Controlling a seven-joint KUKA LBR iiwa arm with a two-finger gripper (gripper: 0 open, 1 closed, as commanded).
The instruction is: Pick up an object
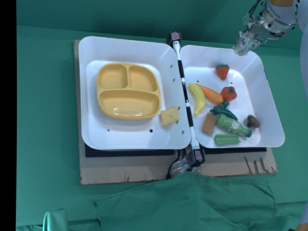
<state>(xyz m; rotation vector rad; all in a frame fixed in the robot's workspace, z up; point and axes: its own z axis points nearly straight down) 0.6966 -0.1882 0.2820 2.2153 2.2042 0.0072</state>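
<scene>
Here, in the camera view, we see the gripper (244,46) hovering over the far rim of the right bin (269,109); whether it is open we cannot tell. The strawberry (222,71) lies just below-left of it, the carrot (210,94) and banana (197,98) farther on.

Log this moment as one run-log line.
phase: approach | gripper: above right bin's far rim, nothing held | nearest item: strawberry | left bin: yellow plate, cheese
</scene>
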